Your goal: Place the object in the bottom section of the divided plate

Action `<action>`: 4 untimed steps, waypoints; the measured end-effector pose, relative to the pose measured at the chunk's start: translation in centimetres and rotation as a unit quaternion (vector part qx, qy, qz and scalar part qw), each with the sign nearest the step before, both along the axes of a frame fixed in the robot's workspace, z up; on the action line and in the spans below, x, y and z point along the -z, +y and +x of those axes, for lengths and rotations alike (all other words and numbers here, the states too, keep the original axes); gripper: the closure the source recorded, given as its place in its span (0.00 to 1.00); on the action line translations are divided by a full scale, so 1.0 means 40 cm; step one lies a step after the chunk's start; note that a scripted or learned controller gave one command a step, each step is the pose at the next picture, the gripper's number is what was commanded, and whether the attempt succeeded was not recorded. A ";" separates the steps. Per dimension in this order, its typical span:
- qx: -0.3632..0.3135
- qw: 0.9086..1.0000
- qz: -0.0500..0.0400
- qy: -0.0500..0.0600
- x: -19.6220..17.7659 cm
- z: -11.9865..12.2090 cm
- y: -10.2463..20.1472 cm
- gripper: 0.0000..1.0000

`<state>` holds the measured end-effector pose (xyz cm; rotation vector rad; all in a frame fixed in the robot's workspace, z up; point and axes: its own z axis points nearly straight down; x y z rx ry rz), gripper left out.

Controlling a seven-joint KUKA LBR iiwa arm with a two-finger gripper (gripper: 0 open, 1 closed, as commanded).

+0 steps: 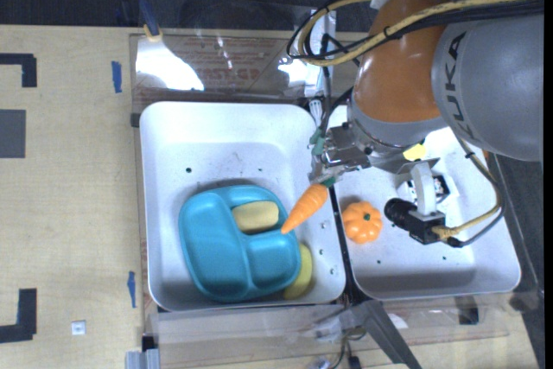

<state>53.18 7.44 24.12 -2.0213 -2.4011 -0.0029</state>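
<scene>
So the arm is hanging over the seam between the two white bins, and the jaws [327,173] look pinched on the green top end of a toy carrot [307,206], which dangles down and left at a slant with its tip reaching over toward the blue divided plate [216,259] in the left bin [173,134]. Holding it by the stem end makes sense to me, since the long orange body swings free and can be lowered tip first into a compartment. I can't really see the finger gap though, the wrist hides most of it, so take "pinched" as my read from how the carrot hangs. The plate already has a pale yellow piece [257,216] sitting in its upper right section, and something yellow-green [300,272] is tucked just beside the plate's lower right edge. The bottom section looks bare, so my guess is the carrot needs to travel further left and down before release. A little pumpkin [362,221] sits in the right bin [484,264] near the wall, out of the way.
</scene>
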 end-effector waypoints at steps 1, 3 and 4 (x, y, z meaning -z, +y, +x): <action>0.003 1.000 -0.001 0.001 0.003 -0.001 -0.008 0.00; 0.321 0.947 -0.002 0.000 -0.046 0.008 0.045 1.00; 0.355 0.935 -0.002 0.001 -0.067 0.096 0.233 1.00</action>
